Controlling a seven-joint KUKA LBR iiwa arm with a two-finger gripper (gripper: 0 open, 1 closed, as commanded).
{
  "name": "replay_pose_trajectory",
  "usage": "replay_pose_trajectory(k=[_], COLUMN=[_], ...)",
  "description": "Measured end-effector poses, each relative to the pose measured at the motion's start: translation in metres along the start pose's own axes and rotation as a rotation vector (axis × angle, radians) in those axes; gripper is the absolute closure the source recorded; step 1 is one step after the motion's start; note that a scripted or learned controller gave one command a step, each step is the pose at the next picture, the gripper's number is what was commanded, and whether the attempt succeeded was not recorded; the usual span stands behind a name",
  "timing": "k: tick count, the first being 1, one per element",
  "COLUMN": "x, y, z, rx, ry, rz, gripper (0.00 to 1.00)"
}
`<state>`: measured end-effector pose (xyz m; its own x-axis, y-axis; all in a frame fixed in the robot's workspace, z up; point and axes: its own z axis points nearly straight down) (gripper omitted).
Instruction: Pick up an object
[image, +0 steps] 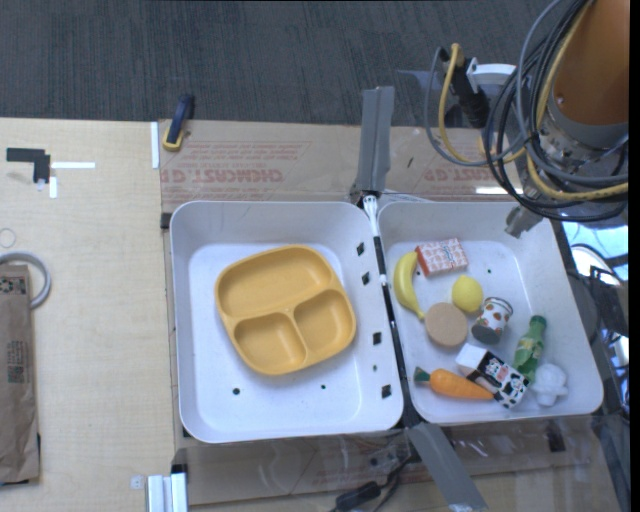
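Left bin (190, 330): one yellow divided plate (285, 308) with three compartments, lying flat near the middle.

Right bin (575, 330): a banana (403, 283) along the left wall; a small red-and-white box (441, 257) just beside it toward the back; a lemon (467, 293); a tan round disc (446, 325) in front of the lemon; a small printed can (491, 317) to the disc's right; a green bottle (530, 345) near the right wall; a carrot (455, 384) at the front; a black-and-white patterned carton (497, 376) touching the carrot's tip; a pale, indistinct item (549, 384) in the front right corner.

Arm (590, 70): grey and orange body with looped cables, at the upper right above the right bin's back corner, cut off by the frame edge. Whether the gripper is open or closed cannot be told
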<state>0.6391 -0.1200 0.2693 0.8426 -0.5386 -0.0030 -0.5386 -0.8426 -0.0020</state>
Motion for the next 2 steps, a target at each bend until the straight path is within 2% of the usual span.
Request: replay_pose_trajectory(k=[1,2], x=[-0.046,-0.054], y=[0.078,0.064], z=[-0.129,-0.035], rx=[0.002,0.002], ry=[0.000,0.000], rz=[-0.314,-0.364], gripper=[1.00,1.00])
